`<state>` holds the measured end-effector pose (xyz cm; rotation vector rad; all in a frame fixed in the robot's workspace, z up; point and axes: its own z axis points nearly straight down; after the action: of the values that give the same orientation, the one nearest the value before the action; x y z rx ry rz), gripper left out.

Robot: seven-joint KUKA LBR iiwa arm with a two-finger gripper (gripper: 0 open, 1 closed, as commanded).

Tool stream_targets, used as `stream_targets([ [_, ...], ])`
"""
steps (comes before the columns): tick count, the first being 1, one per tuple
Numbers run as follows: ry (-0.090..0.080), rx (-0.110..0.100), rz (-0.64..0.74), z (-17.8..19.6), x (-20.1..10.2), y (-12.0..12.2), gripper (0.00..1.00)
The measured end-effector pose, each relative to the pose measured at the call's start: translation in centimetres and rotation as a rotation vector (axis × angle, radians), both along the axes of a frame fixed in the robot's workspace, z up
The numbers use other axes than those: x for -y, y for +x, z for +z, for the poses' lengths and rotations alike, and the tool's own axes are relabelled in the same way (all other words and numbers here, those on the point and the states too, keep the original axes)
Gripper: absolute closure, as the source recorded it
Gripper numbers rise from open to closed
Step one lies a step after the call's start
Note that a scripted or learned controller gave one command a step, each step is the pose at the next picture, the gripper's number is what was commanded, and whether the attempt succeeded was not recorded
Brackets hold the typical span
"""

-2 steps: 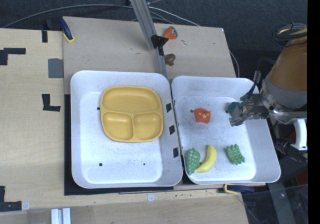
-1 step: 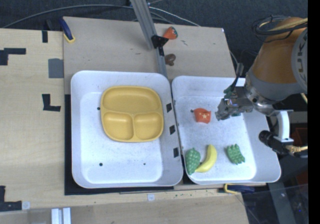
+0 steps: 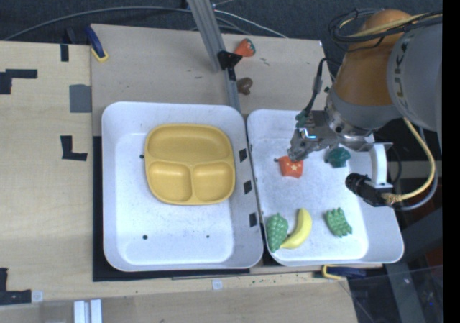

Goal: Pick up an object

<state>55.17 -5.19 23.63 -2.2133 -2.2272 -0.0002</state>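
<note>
**Camera view: gripper low over right bin, just above small red toy**

Camera view, looking down at a slant. Grey KUKA arm w/ orange band point(image 3: 374, 62) reaches in from the right; its two-finger gripper point(image 3: 300, 147) sits low in the upper-left part of the right shallow white bin point(image 3: 381, 242). Fingers point down toward a small red-orange toy w/ a green spot point(image 3: 290, 167), which lies on the bin floor just below/beside the fingertips. Can't tell how wide the fingers stand, nor whether they touch the toy; nothing visibly clamped between them.

Other items in the right bin: small teal object point(image 3: 337, 157) near the gripper's right side, partly behind the wrist; yellow plastic banana point(image 3: 298, 229) near the front edge, touching a green bumpy toy fruit point(image 3: 277, 230) on its left; second green bumpy toy point(image 3: 338, 222) to the banana's right, apart from it.

Left shallow white bin point(image 3: 115, 192) holds a yellow three-compartment plastic plate point(image 3: 190, 163), lying flat in the bin's upper half.
</note>
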Motion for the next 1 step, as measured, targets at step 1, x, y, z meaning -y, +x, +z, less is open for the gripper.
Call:
stream_targets([
  [1, 0.0, 0.001, 0.001, 0.46, -4.41, 3.02, 1.0],
])
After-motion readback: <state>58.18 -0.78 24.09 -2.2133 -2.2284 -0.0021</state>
